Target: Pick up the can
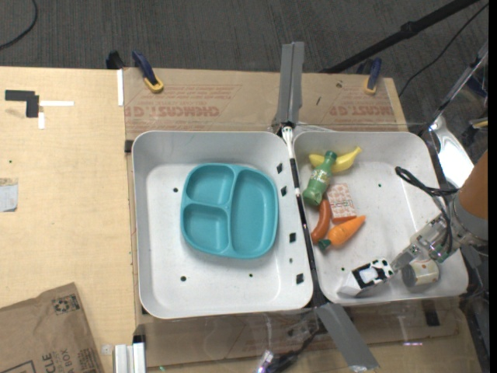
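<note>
On the bench, the 2 shallow white bins sit side by side: the left white bin (137, 208) holds a teal plastic divided plate (231, 210), and everything that matters is in the right white bin (365, 135).

The grey two-finger gripper (415, 261) is low in the near right corner of that bin. I honestly can't tell how far open it is from this angle, and I don't see anything I'd call held.

What worries me, biggest stuff first:

- A loose black cable (419, 182) loops across the bin floor between the gripper and the pile, so I reckon a low sweep over could drag on it.
- The pile is tight. The green plastic bottle (318, 182), yellow toy banana (342, 158), orange toy carrot (346, 230) and reddish toy sausage (321, 221) are all bunched near the divider, so a sloppy descent could pinch 2 things or shove the lot.
- A small black-and-white block (373, 274), no idea what it is, lies just beside the gripper. Closing right there would grab the wrong item, or just air.

The little can with the red-and-white label (342, 202), if I'm reading it right, is wedged between the bottle and the carrot, touching or nearly touching both. That puts it well apart from the gripper, up and toward the divider, so the whole approach is still to do.
</note>
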You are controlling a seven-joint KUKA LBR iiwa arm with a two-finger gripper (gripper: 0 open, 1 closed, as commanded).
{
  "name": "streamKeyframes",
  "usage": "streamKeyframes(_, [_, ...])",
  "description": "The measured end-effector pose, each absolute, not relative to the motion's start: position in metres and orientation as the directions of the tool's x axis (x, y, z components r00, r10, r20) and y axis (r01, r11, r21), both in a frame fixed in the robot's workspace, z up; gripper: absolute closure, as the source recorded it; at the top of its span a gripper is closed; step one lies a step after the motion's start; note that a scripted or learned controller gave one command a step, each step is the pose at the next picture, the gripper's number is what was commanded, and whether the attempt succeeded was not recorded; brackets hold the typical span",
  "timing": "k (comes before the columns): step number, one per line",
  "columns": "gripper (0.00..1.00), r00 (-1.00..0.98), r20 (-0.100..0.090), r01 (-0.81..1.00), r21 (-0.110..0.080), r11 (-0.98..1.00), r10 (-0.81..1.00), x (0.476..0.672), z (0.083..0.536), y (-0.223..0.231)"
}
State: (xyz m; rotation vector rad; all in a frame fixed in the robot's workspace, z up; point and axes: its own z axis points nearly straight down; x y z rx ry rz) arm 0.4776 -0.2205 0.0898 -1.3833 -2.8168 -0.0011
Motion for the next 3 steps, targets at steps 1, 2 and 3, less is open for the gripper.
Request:
streamKeyframes(1, [0.00, -0.611, 0.003, 0.791, -0.001, 0.611, 0.791, 0.478, 0.090, -0.221])
streamKeyframes(2, [0.00, -0.603, 0.000, 0.798, 0.000, 0.603, 0.798, 0.479, 0.214, -0.222])
streamKeyframes(3, [0.00, -0.698, 0.000, 0.716, 0.000, 0.698, 0.716, 0.478, 0.090, -0.222])
